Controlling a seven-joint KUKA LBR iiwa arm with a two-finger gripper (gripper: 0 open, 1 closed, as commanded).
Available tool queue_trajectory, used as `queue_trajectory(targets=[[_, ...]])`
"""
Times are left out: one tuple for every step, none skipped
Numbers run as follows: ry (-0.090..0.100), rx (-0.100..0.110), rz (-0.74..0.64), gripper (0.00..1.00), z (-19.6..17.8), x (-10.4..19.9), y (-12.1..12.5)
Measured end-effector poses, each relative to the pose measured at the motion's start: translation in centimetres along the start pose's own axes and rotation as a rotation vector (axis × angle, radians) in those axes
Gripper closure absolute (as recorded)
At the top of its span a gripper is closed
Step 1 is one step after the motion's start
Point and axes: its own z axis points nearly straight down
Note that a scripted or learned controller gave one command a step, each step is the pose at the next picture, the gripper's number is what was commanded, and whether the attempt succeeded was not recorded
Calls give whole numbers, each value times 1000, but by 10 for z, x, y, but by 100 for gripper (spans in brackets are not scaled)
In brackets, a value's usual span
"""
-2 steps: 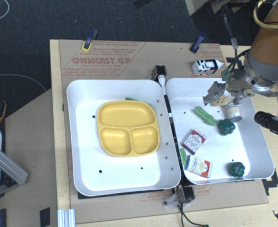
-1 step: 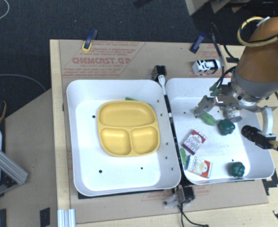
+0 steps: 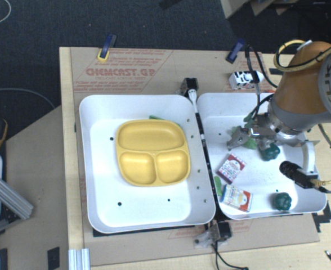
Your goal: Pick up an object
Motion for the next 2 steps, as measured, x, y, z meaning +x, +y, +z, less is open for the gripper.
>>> queue_trajectory(targets=[[0, -1, 0, 0, 53, -10, 3], [1, -2, -1, 0, 76, -9, 2]])
